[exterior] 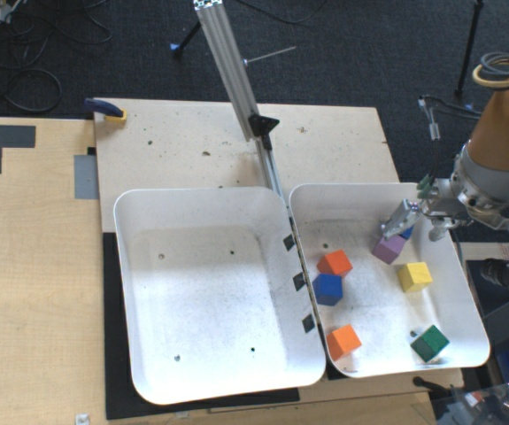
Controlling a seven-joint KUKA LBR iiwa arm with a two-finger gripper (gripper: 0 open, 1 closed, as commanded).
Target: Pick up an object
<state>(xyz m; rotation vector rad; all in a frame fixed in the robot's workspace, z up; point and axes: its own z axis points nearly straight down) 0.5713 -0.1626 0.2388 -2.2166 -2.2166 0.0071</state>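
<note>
A pale wooden bench (183, 140) carries two shallow white bins side by side near its front edge: the left bin (139, 211) and the right bin (466, 282), touching along their inner walls. A blue-and-yellow clamp (105, 110) grips the bench's far left corner. A slanted aluminium rail (232, 69) rises from the bench behind the bins.

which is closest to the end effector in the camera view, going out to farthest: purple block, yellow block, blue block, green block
Measured from the end effector:
1. purple block, right beside the tip, just below it
2. yellow block, lower, toward the bin's right wall
3. blue block, off to the left near the divider
4. green block, down in the near right corner
</note>
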